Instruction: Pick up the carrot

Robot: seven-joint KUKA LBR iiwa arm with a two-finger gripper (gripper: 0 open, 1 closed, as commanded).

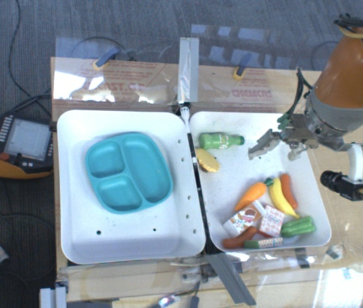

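While the carrot [252, 195] lay untouched in the right bin [232, 172], the gripper [277, 145] hung above that bin's far right part, fingers spread wide and holding nothing.

Toys were heaped toward the near right corner of that bin, probably left as a jumble for picking: the carrot lay at a slant on the heap's left edge, touching a banana [280, 197], with what looked like a second, redder carrot [288, 190] beyond it, a green pepper [298, 226] and small printed cartons [258, 220] close by. A green bottle [220, 140] lay apart near the divider. The left bin [78, 236] held a blue sectioned plate [128, 172]. Reaching in from the right, the arm [345, 76] angled its wrist down and leftward, the gripper well apart from the carrot and over bare floor.
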